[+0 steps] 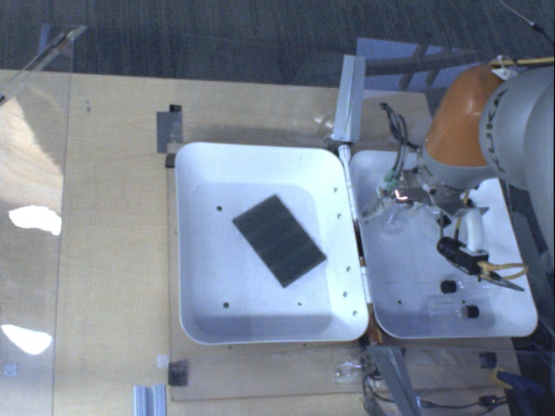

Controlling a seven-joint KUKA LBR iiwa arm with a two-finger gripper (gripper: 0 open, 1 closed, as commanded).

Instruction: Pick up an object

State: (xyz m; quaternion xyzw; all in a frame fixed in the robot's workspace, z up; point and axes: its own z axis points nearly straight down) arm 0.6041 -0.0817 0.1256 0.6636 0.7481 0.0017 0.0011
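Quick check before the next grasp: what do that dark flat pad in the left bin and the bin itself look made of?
The dark pad: probably foam, rubber or coarse fabric. It is matte charcoal with a faint ribbed texture and no glare. The left bin: likely moulded plastic, smooth white with rounded corners and a soft sheen.

Two shallow white plastic bins are set side by side on a pale wooden bench [104, 258]. In the left bin [195, 310], a flat dark rectangular pad [279, 239] is laid near the middle, turned askew. Over the right bin [408, 315], the grey arm [503, 137] is positioned.
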